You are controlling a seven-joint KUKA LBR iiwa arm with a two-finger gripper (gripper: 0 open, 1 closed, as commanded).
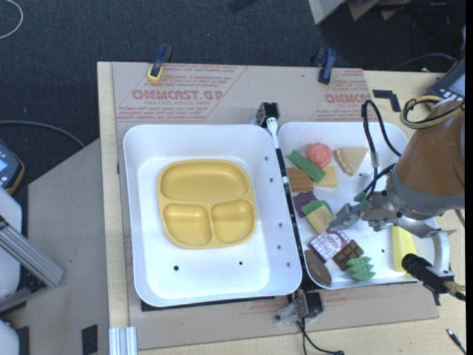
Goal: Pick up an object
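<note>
The desk carries two white bins side by side. The left bin holds a yellow divided plate. The right bin holds a jumble of small toy foods: a green piece, a pink ball, a tan wedge, a yellow block, a brown chocolate piece and a green leafy piece. The grey arm reaches in from the right, its gripper low over the right bin's middle. Whether the fingers are spread or closed cannot be told, and nothing is visibly between them.
</note>
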